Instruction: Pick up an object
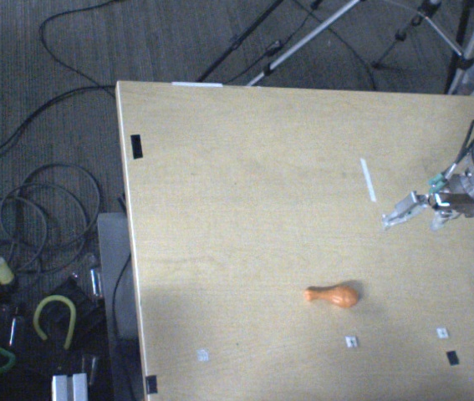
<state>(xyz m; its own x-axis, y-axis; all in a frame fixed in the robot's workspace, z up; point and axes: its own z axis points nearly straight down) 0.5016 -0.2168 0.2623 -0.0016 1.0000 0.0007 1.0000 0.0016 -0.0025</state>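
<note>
On the grey carpeted floor (44,65) left of the tabletop (245,190) lie loops of black cable (36,215), a green U-shaped tool (55,314) and a small yellowish cylinder (2,270). Lighting-stand legs (320,19) cross the floor beyond the tabletop's far edge.

The tabletop is a pale wood board. A small black tape mark (136,146) sits near its far left corner, and another black mark (151,383) lies at its near left edge.

The task's thing is an orange gourd-shaped object (334,295), lying flat on the tabletop, well toward the near edge and right of the tabletop's middle. Its long axis runs left to right, almost level in the view. The narrow neck points left, toward the tabletop's left edge; the rounded bulb is at the right end. It is a smooth, plain orange, slightly darker at the neck tip, with a thin shadow beneath it. Nothing touches it.

Just nearer than the object sits a small white square marker (351,341), and further right lie a second white marker (442,333) and a black mark (452,357). A short white strip (368,180) lies beyond the object, tilted slightly.

The gripper (391,218) reaches in at the tabletop's right edge, beyond and to the right of the orange object and well apart from it. Its silvery fingers (404,209) point left and slightly toward the near edge; whether they are spread or pressed together I cannot tell. Nothing is seen between them.
</note>
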